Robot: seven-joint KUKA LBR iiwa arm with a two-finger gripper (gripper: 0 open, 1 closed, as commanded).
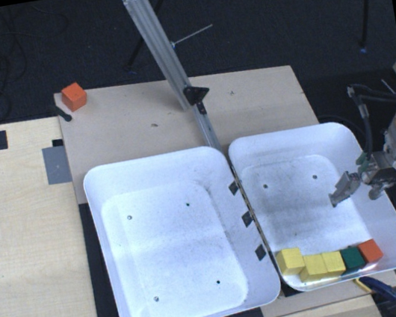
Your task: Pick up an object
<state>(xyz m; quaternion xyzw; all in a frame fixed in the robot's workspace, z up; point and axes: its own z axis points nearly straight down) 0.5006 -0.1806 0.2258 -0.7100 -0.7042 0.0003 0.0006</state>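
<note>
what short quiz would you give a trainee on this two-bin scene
1. True or false: the blocks lie in a row along the near edge of the right bin.
2. Which block sits at the right end of that row? A) yellow B) green C) orange
3. Fill in: a lone orange block rests on the bench, beyond the far-left corner of the ____ bin.

Key:
1. True. The yellow blocks, the green block and the orange block line that edge, well below the hand in the view.
2. C.
3. Left; that is the left bin.
</note>
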